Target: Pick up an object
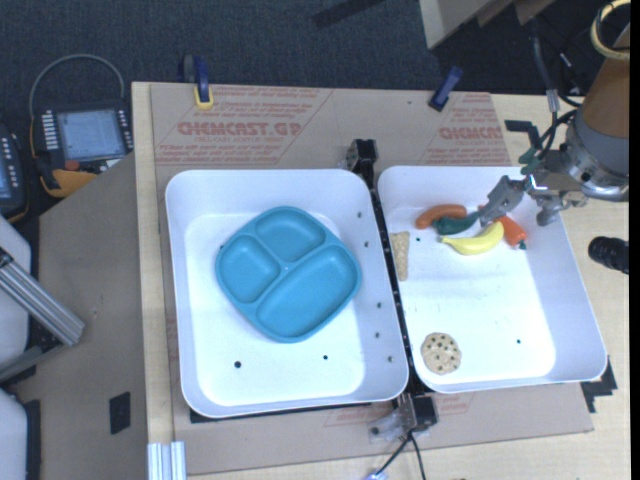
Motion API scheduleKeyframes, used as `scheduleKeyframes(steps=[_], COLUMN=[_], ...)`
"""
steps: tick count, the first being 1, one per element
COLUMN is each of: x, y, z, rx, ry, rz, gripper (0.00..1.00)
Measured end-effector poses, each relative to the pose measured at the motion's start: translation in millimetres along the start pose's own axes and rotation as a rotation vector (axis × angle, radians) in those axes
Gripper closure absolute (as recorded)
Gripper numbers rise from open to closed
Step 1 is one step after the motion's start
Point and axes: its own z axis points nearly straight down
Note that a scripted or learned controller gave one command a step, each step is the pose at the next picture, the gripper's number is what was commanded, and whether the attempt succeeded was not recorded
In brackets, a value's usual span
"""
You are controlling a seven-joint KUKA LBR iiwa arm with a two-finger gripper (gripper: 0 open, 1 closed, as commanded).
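In the right bin [560,318], near its far side, lies a small heap of toy food: a yellow banana [474,240], an orange carrot [440,214], a green piece [452,227] and another orange piece [514,231]. My gripper [520,211] hovers over the right end of this heap, open. One finger [497,203] slants down toward the banana. The other finger [549,209] stands to the right. I see nothing held between them.
A round cookie [440,351] lies at the right bin's near left. A tan wafer [400,254] rests against its left wall. The left bin [200,348] holds a blue divided plate [288,272]. The arm [605,128] enters from the right.
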Motion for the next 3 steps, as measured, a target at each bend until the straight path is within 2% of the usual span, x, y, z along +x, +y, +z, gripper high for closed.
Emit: scheduleKeyframes(steps=[1,2,3], x=[0.2,0.0,-3.1], y=[2.0,1.4,-8.0], z=[-5.5,58.7,109.5], rx=[-0.011,-0.004,-0.009], ry=[-0.002,0.0,-0.002], rz=[-0.002,-0.001,-0.002], gripper=[0.0,0.0,0.0])
